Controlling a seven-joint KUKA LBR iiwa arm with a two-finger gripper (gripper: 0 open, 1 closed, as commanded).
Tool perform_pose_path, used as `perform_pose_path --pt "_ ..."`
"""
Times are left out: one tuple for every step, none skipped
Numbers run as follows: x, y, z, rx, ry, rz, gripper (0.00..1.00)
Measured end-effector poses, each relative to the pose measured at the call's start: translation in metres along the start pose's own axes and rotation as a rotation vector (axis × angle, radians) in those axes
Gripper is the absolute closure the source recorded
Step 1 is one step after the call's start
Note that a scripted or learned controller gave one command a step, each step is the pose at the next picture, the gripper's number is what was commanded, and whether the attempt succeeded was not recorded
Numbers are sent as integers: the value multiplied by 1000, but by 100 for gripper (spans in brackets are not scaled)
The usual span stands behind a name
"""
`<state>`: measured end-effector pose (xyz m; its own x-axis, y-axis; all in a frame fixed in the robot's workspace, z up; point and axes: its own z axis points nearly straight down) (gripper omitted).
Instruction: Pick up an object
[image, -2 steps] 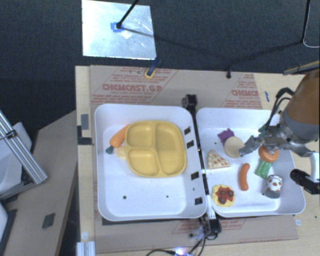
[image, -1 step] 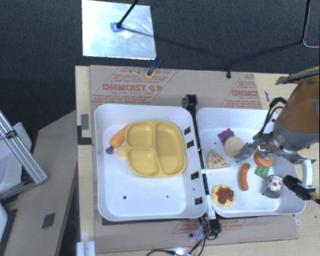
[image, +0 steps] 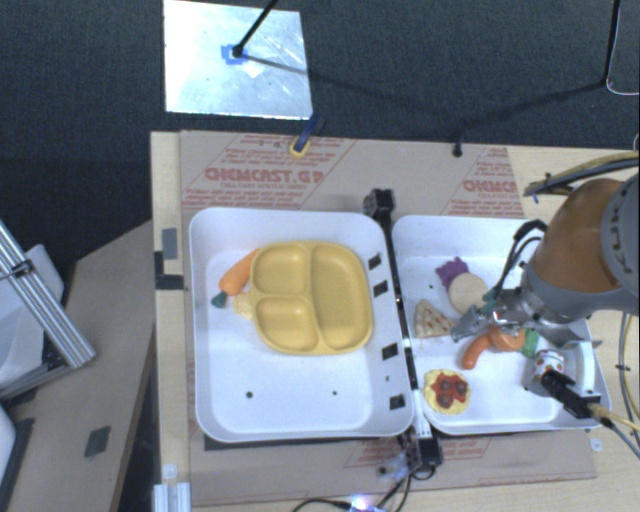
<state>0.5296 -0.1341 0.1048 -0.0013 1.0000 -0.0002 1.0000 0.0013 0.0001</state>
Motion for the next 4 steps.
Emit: perform_pose_path --pt "-2 7 11 -22 -7 1 0" --pt "-7 10 -3 -38 -20 2 100" --pt "-1 7 -49 -4 0 -3 100" --pt "-10 14 -104 -7 -2 -2 100"
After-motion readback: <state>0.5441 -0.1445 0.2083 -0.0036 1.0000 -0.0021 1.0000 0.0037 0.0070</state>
